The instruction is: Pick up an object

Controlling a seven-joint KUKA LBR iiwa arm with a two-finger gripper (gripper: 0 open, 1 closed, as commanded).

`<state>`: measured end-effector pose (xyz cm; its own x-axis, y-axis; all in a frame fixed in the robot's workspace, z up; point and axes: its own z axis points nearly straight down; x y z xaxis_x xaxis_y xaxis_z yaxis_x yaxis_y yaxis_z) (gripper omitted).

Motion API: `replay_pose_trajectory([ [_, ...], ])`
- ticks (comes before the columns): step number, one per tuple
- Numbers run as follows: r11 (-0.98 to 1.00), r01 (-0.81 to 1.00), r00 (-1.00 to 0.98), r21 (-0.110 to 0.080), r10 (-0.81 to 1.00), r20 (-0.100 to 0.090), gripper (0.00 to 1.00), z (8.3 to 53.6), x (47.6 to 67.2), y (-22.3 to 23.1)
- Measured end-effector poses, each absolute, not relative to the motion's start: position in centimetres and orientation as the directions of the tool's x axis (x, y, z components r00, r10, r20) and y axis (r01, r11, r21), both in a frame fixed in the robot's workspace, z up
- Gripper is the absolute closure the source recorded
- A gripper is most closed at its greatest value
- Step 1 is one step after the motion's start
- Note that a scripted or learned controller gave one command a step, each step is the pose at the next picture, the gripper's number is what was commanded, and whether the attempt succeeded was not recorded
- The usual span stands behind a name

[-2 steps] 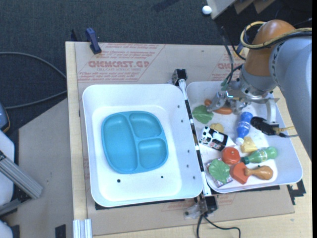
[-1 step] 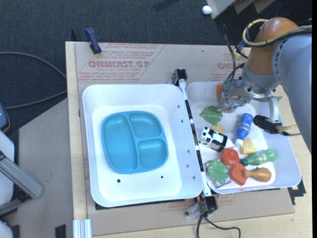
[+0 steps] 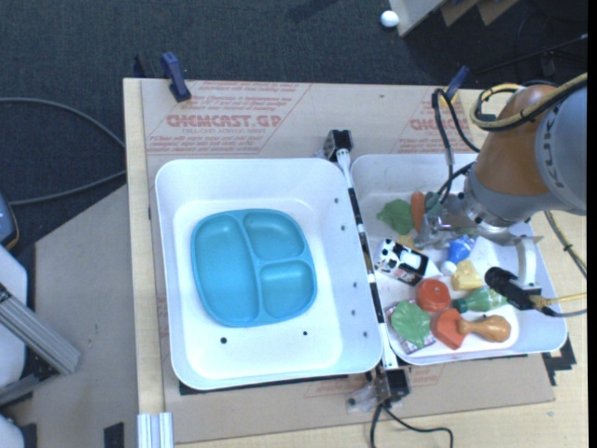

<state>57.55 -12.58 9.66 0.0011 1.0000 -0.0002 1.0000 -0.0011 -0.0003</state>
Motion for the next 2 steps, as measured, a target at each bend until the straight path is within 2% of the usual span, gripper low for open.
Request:
replay_pose_trajectory([
  [1, -0.001, 1.000, 0.001, 0.000, 1.000, 0.000, 0.00, 9.7, 57.6, -12.6],
  [2, 0.000, 1.000, 0.000, 0.009, 1.000, -0.001, 0.00, 8.9, 61.9, -10.0],
])
